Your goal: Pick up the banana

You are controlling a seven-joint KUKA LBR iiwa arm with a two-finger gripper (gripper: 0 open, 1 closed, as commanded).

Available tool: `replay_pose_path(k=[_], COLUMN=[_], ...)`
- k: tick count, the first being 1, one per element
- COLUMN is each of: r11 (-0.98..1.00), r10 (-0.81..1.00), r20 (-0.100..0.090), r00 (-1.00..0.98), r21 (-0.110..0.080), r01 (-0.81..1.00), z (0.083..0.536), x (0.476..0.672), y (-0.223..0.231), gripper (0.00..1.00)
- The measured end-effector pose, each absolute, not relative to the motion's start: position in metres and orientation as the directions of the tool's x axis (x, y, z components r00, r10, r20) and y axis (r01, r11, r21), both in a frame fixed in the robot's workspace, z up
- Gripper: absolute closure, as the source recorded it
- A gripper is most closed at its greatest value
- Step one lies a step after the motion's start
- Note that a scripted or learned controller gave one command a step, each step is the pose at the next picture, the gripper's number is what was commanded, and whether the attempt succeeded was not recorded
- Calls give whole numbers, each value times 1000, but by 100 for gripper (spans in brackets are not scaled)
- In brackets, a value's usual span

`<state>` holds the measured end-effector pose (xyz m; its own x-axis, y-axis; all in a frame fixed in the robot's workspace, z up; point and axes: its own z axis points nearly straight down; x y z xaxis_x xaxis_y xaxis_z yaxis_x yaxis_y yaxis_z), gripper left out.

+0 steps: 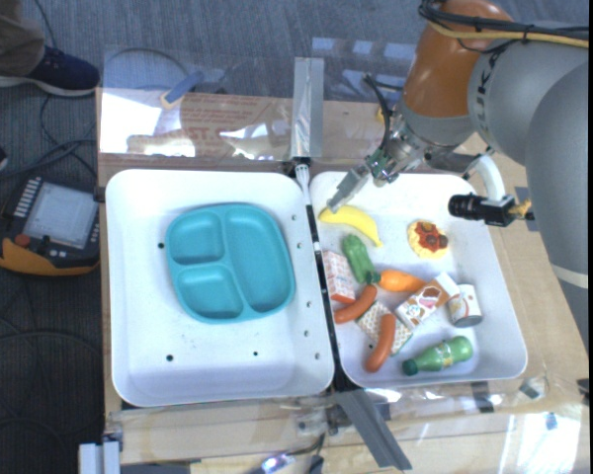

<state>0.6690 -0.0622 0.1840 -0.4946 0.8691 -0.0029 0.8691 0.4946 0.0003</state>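
While the arm (534,97) is reached in from the right over the right bin (499,294), the hand (346,191) is seen just above the banana (356,222), which lies at the bin's upper left, its long axis running left to lower right; whether the hand is apart or together cannot be told.

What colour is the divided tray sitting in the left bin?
Teal blue, plain with no pattern. The divided tray shows best in the camera view, lying in the left bin.
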Motion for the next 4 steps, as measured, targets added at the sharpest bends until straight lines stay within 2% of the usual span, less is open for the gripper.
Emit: replay_pose_path(k=[1, 2, 3, 4], r11=[623, 622, 520, 520], r10=[782, 783, 854, 854], r20=[3, -1, -1, -1], r00=[-623, -622, -520, -520], r21=[-5, 2, 1, 1], r01=[782, 783, 854, 854], z=[93, 102, 184, 184], x=[663, 664, 658, 658], y=[-108, -107, -74, -74], gripper=[0, 100, 100, 0])
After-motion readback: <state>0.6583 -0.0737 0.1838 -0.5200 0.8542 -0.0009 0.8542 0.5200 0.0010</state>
